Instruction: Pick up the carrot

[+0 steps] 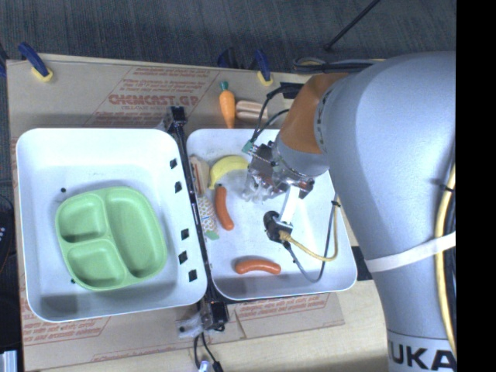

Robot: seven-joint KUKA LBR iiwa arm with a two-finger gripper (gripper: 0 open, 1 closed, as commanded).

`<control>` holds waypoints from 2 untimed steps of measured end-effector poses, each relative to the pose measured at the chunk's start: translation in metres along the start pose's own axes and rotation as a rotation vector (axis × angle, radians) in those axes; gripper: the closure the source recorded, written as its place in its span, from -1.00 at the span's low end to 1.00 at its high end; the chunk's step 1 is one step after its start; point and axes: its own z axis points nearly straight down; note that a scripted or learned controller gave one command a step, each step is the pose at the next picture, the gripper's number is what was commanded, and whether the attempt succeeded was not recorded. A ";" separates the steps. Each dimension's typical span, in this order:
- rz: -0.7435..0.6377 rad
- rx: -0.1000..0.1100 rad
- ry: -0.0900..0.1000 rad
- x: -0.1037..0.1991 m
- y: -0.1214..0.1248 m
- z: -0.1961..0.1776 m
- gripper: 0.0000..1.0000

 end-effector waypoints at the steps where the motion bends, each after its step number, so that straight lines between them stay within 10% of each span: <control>1: -0.174 -0.011 -0.001 -0.019 0.079 -0.116 1.00; 2: -0.117 -0.006 -0.001 0.044 0.034 -0.052 1.00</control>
